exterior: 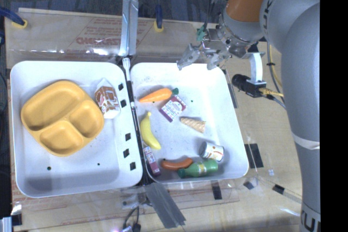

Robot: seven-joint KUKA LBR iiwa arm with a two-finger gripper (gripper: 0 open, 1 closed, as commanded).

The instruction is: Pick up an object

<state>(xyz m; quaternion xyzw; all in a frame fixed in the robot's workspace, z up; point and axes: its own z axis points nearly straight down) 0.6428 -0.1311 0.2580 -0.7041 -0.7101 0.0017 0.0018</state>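
Hovering over the far rim of the right bin (pixel 231 117), the gripper (pixel 199 58) has its fingers spread apart with nothing between them. Below it the right bin holds a toy carrot (pixel 155 96), banana (pixel 149 131), ice-cream cone (pixel 193 124), small can (pixel 211 151), green bottle (pixel 198 169), sausage (pixel 176 163) and a red packet (pixel 172 109). The left bin (pixel 22 171) holds a yellow divided plate (pixel 61 116) with a brown packet (pixel 107 99) just beside it.
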